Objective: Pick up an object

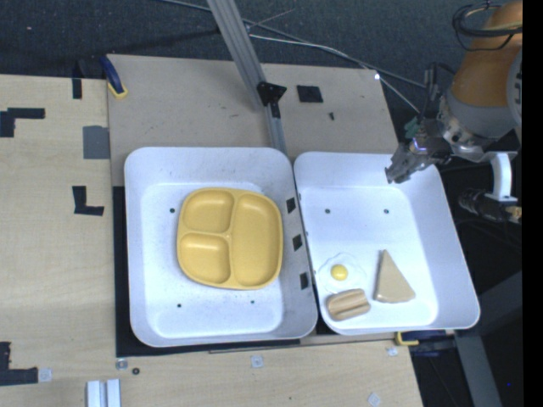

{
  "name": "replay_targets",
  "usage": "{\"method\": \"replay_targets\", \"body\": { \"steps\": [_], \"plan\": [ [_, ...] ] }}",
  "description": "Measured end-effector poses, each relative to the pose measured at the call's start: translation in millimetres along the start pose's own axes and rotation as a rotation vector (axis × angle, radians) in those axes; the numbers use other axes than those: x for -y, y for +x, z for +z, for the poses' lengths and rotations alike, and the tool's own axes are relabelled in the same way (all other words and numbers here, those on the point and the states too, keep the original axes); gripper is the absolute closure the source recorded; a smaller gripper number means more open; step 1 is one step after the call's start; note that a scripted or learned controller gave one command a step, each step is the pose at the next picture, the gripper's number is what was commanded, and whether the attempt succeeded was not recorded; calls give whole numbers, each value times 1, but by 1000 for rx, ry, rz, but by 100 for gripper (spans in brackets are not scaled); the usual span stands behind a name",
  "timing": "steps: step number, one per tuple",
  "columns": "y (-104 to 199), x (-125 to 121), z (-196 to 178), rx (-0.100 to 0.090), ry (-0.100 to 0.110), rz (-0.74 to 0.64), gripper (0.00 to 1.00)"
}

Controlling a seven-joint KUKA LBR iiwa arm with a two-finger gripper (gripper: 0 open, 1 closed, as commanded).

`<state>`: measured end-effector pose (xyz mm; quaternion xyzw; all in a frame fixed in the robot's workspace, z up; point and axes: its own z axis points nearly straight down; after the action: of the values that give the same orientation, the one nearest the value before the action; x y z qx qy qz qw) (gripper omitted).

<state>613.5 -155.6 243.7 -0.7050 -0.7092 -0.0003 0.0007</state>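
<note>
Jaws' state unclear from where I stand; gripper hovers over right bin back rim, well apart from fried egg, bread roll, wedge.

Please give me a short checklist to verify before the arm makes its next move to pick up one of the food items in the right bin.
1. Targets present: fried egg, bread roll and tan wedge lie in the right bin: ok.
2. Gripper above the right bin: ok, at its far right corner.
3. Gripper above a target: not ok, all three lie at the near end.
4. Finger state: cannot tell.
5. Items apart: wedge is separate; egg and roll look touching or nearly so: cannot tell.
6. Yellow divided plate out of the way, in the left bin: ok.
</note>
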Motion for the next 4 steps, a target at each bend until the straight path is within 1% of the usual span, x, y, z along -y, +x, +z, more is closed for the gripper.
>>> {"method": "replay_targets", "body": {
  "steps": [1, 2, 3, 4],
  "plan": [
    [43, 13, 2, 1, 1, 1, 100],
    [92, 28, 15, 1, 3, 1, 100],
    [144, 44, 10, 0, 2, 0, 100],
    [189, 50, 22, 1, 3, 1, 100]
  ]
}}
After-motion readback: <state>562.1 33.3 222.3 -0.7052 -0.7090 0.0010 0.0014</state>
